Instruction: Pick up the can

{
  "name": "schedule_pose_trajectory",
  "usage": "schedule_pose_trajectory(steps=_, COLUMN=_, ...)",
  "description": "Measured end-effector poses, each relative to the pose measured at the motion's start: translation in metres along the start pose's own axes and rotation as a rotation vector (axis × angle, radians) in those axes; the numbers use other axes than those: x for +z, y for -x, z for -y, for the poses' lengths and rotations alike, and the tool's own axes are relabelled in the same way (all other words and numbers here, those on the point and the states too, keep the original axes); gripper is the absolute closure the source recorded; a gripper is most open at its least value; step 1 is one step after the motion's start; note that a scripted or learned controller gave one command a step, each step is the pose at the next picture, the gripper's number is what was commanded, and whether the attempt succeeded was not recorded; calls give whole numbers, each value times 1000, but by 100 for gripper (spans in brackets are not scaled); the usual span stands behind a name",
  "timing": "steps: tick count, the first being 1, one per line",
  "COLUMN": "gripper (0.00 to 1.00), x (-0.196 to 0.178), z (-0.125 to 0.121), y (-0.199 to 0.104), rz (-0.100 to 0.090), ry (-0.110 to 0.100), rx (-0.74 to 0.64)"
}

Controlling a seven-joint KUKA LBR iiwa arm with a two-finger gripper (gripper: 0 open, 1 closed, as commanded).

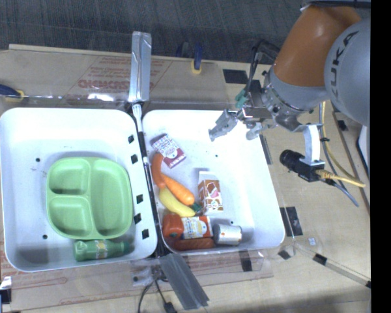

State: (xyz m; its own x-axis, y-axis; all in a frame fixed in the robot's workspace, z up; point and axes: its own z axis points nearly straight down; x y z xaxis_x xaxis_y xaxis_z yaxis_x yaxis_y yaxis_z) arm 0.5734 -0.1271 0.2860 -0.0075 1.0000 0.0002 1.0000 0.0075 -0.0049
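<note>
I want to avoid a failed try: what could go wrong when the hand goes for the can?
The can lies on its side in the right bin's near corner, so it may roll. A red bottle touches it and the wall is close, leaving little room. The hand hovers over the far side.

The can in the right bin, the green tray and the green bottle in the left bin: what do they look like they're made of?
The can looks like bare metal: silvery body with a bright glint, lying on its side. The green tray looks like moulded plastic, matte, one even pale green with rounded compartments. The green bottle is probably plastic too, slightly glossy, but too small to be sure.
</note>
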Motion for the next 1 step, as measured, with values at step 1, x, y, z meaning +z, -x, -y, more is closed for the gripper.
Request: schedule_pose_trajectory(steps=1, gripper=0, x=27, z=59, y=-77, rz=0, ry=-1, rx=197)
